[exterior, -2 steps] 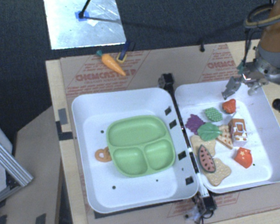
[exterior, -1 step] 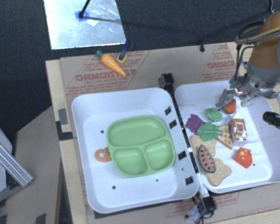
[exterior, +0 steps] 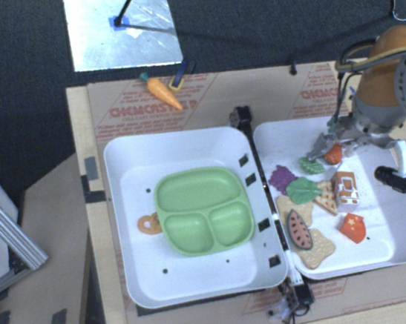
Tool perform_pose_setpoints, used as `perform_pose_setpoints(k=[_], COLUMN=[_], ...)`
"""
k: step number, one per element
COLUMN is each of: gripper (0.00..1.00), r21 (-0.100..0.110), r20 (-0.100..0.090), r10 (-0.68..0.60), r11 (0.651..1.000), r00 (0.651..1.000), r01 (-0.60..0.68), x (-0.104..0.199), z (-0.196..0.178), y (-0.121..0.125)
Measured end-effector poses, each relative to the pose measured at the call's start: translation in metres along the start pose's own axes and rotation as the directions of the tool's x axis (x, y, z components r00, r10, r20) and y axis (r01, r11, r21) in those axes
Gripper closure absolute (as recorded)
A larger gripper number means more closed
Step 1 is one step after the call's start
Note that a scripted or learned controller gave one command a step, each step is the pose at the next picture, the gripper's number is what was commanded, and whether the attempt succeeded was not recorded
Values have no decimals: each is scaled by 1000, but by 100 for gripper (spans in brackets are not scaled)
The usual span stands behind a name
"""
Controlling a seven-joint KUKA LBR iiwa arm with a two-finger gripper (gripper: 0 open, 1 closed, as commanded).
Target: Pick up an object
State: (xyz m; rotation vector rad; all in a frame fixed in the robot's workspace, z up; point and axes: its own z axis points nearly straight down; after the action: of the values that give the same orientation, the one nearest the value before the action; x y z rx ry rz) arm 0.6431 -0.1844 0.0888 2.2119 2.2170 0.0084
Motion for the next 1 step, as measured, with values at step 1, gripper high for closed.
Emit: perform_pose_setpoints(k=[1], gripper=[100], r21=[-3], r20=[2], r10=[-1], r11=[1000], r00=[1000], r01=[2], x=[0], z=[-12], y=[1])
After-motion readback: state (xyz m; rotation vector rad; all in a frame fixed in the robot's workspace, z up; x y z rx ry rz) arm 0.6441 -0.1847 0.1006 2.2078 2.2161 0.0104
